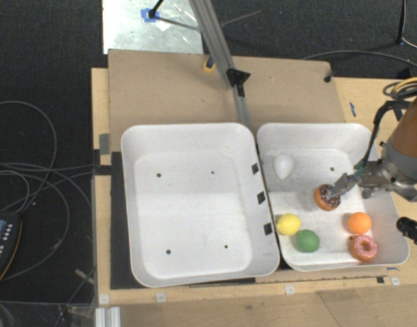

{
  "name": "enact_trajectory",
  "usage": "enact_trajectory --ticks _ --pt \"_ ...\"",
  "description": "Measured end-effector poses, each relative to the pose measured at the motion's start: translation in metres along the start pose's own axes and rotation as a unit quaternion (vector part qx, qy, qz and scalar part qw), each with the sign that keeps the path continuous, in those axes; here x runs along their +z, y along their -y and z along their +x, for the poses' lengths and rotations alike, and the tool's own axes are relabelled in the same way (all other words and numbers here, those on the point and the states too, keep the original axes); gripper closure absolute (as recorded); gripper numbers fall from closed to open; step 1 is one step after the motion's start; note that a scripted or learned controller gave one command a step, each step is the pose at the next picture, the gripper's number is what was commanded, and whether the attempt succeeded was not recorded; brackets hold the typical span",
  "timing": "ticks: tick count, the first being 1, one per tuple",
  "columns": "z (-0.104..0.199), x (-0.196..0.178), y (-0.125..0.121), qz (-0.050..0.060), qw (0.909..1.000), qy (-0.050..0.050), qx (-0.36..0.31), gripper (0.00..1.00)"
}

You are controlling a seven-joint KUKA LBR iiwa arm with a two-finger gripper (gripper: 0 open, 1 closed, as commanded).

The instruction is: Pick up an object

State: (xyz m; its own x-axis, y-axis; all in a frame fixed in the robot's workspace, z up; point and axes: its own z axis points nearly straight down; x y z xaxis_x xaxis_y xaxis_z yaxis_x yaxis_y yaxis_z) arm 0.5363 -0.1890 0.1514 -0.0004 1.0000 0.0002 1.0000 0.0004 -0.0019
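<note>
Near edge of right bin (331, 267): pink donut (363, 248), green ball (306, 240), yellow ball (288, 224), orange ball (359, 222). Mid-bin: hand (335, 193) down at brown donut (326, 197); grasping or released, cannot tell. Risk: off-centre closure, ring skids away. Far: white object (283, 165), well apart

Robotics lab: plywood bench (167, 87) with two white bins (188, 203), tripod leg (212, 26) up-left of the gripper (334, 191), loose cables (31, 176) on dark carpet far left.
</note>
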Motion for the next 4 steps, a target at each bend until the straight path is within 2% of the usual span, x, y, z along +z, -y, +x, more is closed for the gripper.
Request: enact_trajectory --ticks 1,2,3,4 --pt "0.003 0.058 -0.005 -0.003 1.0000 0.001 0.001 0.00" --pt "0.002 0.057 -0.007 -0.004 1.0000 0.000 0.000 0.00" --pt "0.002 0.046 -0.008 -0.005 1.0000 0.001 -0.001 1.00" --pt "-0.005 -0.012 -0.017 -0.005 1.0000 0.002 -0.002 1.00"
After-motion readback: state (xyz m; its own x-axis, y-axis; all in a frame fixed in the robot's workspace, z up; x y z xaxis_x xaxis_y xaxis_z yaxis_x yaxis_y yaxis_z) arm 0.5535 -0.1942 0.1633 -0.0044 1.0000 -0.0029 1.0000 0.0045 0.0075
